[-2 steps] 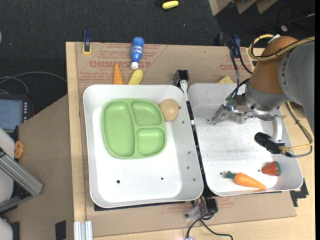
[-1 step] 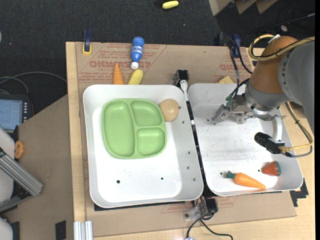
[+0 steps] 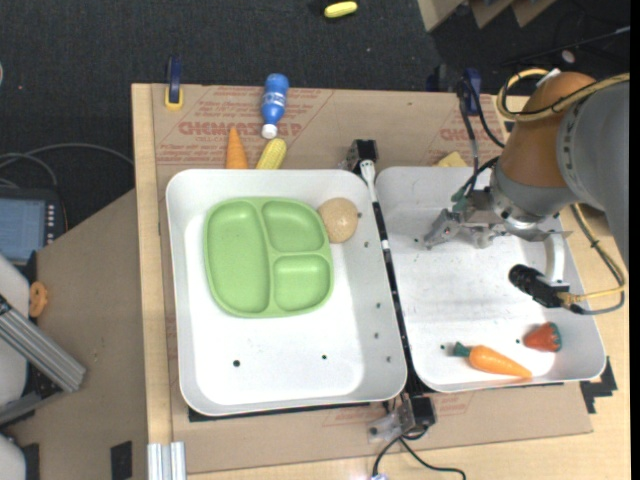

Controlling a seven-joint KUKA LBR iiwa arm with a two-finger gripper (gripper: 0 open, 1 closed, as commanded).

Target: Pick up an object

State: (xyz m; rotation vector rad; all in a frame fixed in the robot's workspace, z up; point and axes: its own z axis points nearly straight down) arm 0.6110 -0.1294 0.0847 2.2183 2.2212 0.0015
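An orange carrot [image 3: 490,360] with a green stem lies near the front edge of the right bin [image 3: 430,298]. Just right of it sits a small red fruit [image 3: 542,338]. My gripper [image 3: 445,230] hangs low over the back half of the right bin, pointing left, well apart from both. Nothing shows in its grasp. A tan round object [image 3: 339,218] rests in the left bin [image 3: 290,368], against the upper right corner of a green divided plate [image 3: 267,256].
Behind the left bin, on the cardboard, lie a blue and white bottle [image 3: 273,103], a small orange carrot [image 3: 235,150] and a yellow corn piece [image 3: 271,153]. A yellow scrap [image 3: 452,160] sits behind the right bin. A black clamp [image 3: 362,153] stands between the bins.
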